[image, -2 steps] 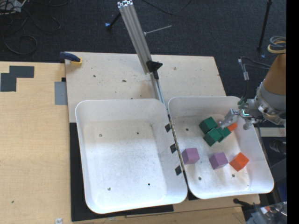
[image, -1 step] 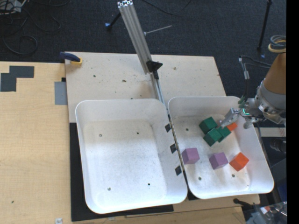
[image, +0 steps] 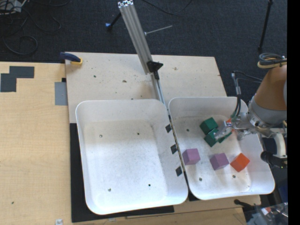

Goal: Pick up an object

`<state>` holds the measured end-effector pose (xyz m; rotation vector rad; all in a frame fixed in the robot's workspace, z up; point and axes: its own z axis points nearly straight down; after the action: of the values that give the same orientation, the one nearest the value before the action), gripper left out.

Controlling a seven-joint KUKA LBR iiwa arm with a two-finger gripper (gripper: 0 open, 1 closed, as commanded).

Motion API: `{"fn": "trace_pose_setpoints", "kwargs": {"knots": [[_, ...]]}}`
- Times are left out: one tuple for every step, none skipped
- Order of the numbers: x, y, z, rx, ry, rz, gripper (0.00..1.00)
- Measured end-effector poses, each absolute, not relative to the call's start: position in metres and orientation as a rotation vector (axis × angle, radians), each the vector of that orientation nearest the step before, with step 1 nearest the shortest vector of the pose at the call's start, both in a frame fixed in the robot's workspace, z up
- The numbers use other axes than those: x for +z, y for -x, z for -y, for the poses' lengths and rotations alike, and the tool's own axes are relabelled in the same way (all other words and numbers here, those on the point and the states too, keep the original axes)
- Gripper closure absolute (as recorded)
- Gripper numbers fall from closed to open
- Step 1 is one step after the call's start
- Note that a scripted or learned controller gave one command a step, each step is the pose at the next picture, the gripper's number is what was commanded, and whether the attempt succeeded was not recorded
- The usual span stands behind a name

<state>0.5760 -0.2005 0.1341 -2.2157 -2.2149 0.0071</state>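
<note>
Two white bins sit side by side on the bench (image: pixel 117 74): the left bin (image: pixel 93 121) and the right bin (image: pixel 197 109), where all the blocks lie. My arm (image: pixel 274 90) comes in from three o'clock, its orange band above the wrist, and reaches over the right bin's three o'clock rim. My claw (image: pixel 226 131) is low at two green blocks near the bin's middle. One green block (image: pixel 208 124) lies at eleven o'clock from the other green block (image: pixel 213 138), the two touching. Whether my claw is spread or pinching, I cannot tell. Toward six o'clock lie a purple block (image: pixel 191 156) near the dividing rims, a second purple block (image: pixel 219 161), and an orange block (image: pixel 240 162) beside it.
</note>
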Motion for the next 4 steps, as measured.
{"fn": "trace_pose_setpoints", "kwargs": {"knots": [[0.121,-0.583,0.203,-0.016,2.233,2.238,0.00],[0.129,-0.583,0.203,-0.018,2.234,2.233,1.00],[0.172,-0.583,0.202,-0.001,2.221,2.223,1.00],[0.224,-0.584,0.203,-0.002,2.221,2.227,1.00]]}}
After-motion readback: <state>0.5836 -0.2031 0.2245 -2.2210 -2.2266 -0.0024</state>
